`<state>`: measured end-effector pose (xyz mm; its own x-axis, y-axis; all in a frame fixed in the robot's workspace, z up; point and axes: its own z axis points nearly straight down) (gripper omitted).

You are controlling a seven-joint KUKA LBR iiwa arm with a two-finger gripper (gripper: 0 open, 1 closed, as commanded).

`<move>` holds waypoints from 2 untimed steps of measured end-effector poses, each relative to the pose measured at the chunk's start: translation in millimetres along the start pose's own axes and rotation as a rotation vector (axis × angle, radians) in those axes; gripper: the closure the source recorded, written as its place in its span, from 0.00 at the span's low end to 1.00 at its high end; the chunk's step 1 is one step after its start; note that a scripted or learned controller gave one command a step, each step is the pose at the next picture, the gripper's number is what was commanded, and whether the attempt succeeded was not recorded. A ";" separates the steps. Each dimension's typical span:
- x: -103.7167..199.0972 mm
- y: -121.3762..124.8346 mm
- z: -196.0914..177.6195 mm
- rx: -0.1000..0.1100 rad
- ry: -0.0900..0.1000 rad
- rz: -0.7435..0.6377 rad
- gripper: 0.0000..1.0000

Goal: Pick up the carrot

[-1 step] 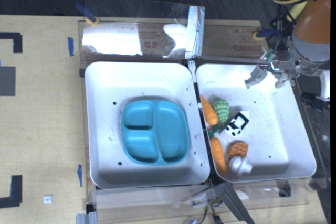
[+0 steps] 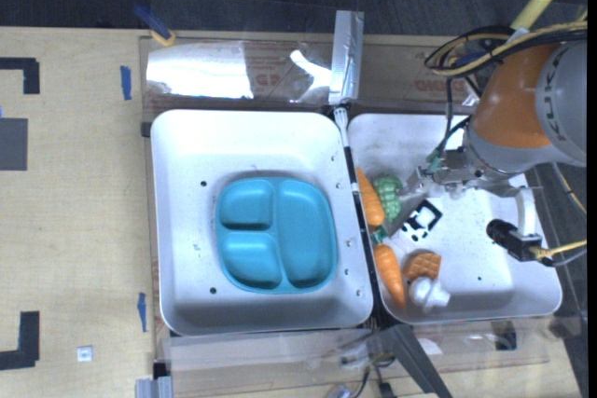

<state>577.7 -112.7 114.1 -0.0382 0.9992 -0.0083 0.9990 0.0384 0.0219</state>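
Note:
An orange carrot (image 2: 370, 199) lies along the left wall of the right bin (image 2: 485, 294), with a green leafy piece (image 2: 387, 192) right beside it. Lower down, a second orange carrot-shaped piece (image 2: 389, 275) rests against the same wall. My gripper (image 2: 409, 212) hangs low over the bin's left half, just right of the upper carrot and the green piece. It carries a black-and-white patch. Nothing is visibly held in it. The grey arm with its orange band (image 2: 511, 102) comes in from the upper right.
A blue divided plate (image 2: 276, 232) sits in the left bin (image 2: 177, 154). A brown-orange toy (image 2: 422, 265) and a white object (image 2: 432, 295) lie near the lower carrot piece. Black cable and a connector (image 2: 511, 240) hang over the right bin's right side.

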 end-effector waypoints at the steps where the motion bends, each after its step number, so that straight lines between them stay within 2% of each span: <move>1: 71.7 -26.7 -72.8 0.016 0.010 -0.180 0.00; 2: 126.8 -60.0 -72.7 0.020 0.017 -0.624 0.00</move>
<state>511.3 12.3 184.4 -0.6153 0.7883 0.0022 0.7883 0.6153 -0.0009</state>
